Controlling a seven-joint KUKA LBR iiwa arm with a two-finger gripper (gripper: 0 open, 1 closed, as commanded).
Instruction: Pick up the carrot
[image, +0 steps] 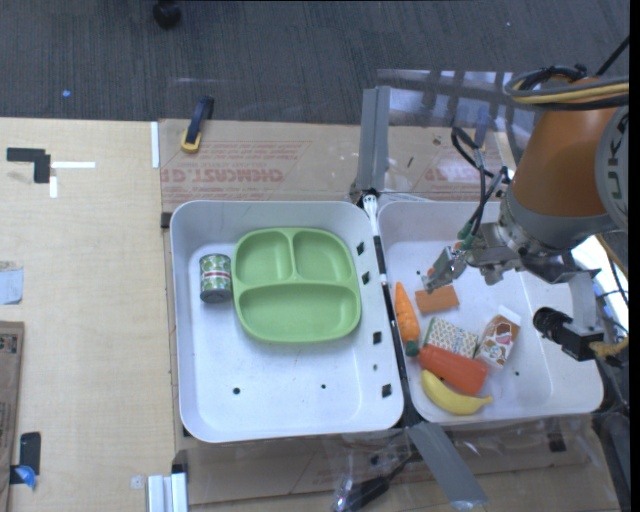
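Gripper (443, 272) open or closed?

Cannot tell; its tip is small and blurred, low over the right bin (540, 385), just above an orange block (437, 299). The arm (565, 170) hides that bin's far right corner.

And the carrot (405, 312)?

In the right bin, lying along the left wall, green end toward the near side, just beside the block, free of the gripper.

What else is in there?

A patterned packet (452, 337), a small carton (498, 340), a red-orange vegetable (457, 369) partly covering a banana (455, 398). The left bin (280, 380) holds a green divided plate (297, 285) and a small can (214, 277).
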